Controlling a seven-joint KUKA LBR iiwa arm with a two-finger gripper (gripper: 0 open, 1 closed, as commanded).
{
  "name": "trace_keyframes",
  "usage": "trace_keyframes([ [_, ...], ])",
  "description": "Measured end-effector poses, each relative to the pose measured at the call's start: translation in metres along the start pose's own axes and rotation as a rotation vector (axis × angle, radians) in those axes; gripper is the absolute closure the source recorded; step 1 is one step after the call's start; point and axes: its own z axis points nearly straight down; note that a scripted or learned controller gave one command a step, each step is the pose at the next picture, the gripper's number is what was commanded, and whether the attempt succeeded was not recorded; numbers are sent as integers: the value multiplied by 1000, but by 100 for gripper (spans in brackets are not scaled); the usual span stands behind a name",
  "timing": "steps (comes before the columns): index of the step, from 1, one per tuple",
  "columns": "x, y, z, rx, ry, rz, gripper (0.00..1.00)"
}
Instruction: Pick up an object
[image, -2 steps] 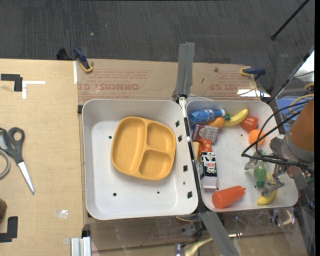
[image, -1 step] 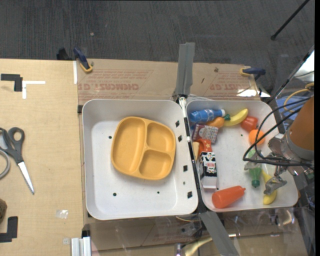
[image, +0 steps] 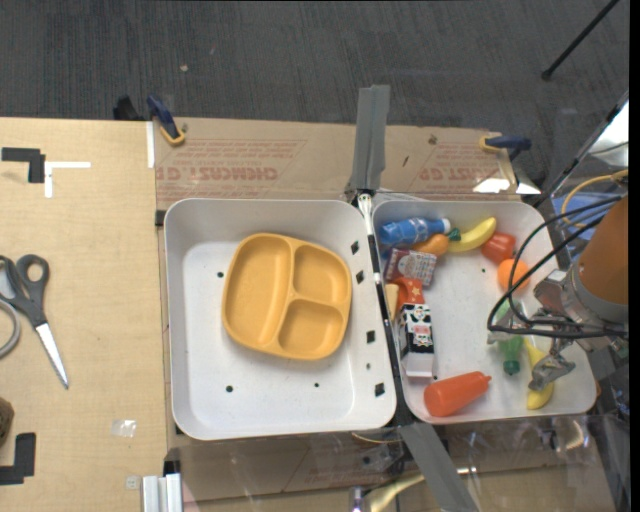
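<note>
Over on the right side of the right bin (image: 470, 415), hanging low near the wall: gripper (image: 552, 372), with cables looping round the wrist. Can't tell whether open or closed, too much metal and glare bunched together there. Wouldn't call anything held either, going by this view.

Directly under and just beside it: small yellow piece (image: 540, 398) and green piece (image: 512, 355), both tucked toward the bin's right wall. Probably the target, judging purely by how close the tool sits. Awkward spot though, since anything hugging a wall leaves little room to close on it.

Elsewhere in the same bin, loosely scattered like a dumped pile:
- orange-red carrot-looking thing (image: 457, 392) near the front edge, lying flat, well exposed
- milk carton (image: 417, 335) on its side along the left wall
- red packet (image: 412, 267) and blue bottle (image: 410, 230) crowded up in the back left corner
- banana (image: 475, 235) and orange ball (image: 512, 275) toward the back

Next door in the left bin (image: 190, 330): just a yellow divided plate (image: 288, 296), lying flat in the middle, well apart from the action. Scissors (image: 30, 300) off on the bench to the left, not part of this.

Seems like early days: lowered into position, pick not yet done. Biggest risk, guessing here: sliding off that little yellow bit or nudging it harder into the wall.
</note>
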Motion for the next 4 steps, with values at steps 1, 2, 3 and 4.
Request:
trace_keyframes([
  [1, 2, 3, -1, 3, -4, -48, 0],
  [2, -96, -35, 5, -4, 10, 58, 0],
  [3, -29, -10, 6, -7, 13, 0, 0],
  [4, -31, -10, -3, -6, 10, 0, 100],
])
